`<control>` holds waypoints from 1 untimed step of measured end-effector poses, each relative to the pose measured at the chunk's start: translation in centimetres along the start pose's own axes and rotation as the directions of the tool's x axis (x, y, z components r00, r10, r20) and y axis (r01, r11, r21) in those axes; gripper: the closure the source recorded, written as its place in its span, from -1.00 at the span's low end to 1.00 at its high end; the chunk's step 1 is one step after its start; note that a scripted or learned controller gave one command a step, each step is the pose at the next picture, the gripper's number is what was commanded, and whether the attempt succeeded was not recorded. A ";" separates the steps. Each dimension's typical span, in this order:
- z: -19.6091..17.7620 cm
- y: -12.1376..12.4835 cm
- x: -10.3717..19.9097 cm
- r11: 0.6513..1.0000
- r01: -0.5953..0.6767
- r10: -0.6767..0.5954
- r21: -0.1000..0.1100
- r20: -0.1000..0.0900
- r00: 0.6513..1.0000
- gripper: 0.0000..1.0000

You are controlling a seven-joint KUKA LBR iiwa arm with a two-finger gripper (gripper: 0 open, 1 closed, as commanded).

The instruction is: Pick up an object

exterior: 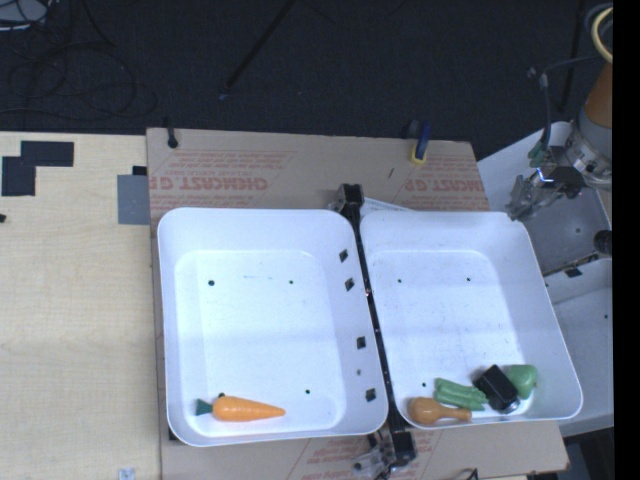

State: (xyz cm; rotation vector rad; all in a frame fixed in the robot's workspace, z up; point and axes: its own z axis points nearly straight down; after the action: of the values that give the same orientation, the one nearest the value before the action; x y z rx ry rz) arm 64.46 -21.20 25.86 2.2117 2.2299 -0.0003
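Just tapered carrot (246, 408) (smooth plastic)

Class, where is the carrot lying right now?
The carrot lies alone in the left bin, near its front left corner, pointing toward the divider between the bins.

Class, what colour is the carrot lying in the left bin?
Orange, with a small dark green top; the carrot shows clearly in the camera view.

We are seeing the arm (598, 108) showing an orange band above a pale grey, rounded wrist section. Below it, the hand (528, 194) is looking like a cluster of grey metal parts, with thin dark cables looping around it.
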 end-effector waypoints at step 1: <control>-1.1 0.0 0.0 1.000 0.001 -0.001 -0.001 0.000 1.000 1.00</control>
State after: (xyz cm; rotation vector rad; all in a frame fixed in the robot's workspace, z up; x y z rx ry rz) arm 64.45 -21.24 26.96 2.2106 2.2301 0.0004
